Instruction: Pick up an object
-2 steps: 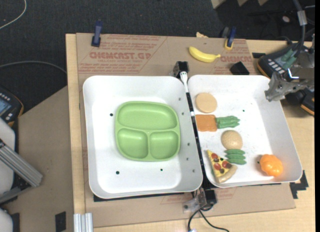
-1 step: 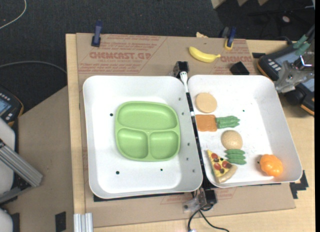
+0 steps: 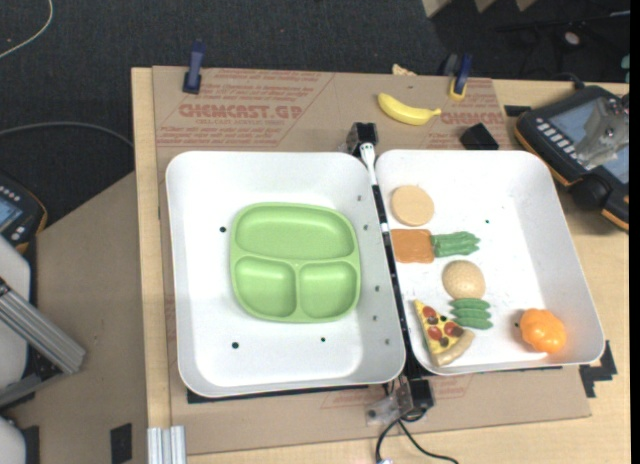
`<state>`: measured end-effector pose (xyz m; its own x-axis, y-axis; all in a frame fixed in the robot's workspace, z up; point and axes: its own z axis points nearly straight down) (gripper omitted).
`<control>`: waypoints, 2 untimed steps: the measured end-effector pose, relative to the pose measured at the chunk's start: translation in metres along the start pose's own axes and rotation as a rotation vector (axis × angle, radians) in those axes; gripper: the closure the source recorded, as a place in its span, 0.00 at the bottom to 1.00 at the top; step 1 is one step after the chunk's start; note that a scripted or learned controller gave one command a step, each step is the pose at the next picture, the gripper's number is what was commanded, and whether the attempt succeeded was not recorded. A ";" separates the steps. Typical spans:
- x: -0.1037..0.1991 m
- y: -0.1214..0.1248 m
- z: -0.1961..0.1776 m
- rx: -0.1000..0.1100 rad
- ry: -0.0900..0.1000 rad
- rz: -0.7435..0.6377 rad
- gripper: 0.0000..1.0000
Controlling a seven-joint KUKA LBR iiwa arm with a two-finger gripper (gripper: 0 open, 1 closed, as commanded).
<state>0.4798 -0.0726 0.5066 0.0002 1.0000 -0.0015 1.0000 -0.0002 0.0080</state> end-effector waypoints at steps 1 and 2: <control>0.001 0.001 -0.009 0.001 -0.001 -0.002 1.00; 0.001 0.001 -0.019 -0.003 -0.002 -0.002 1.00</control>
<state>0.4811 -0.0717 0.5259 -0.0020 1.0000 -0.0033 0.9999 0.0021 0.0106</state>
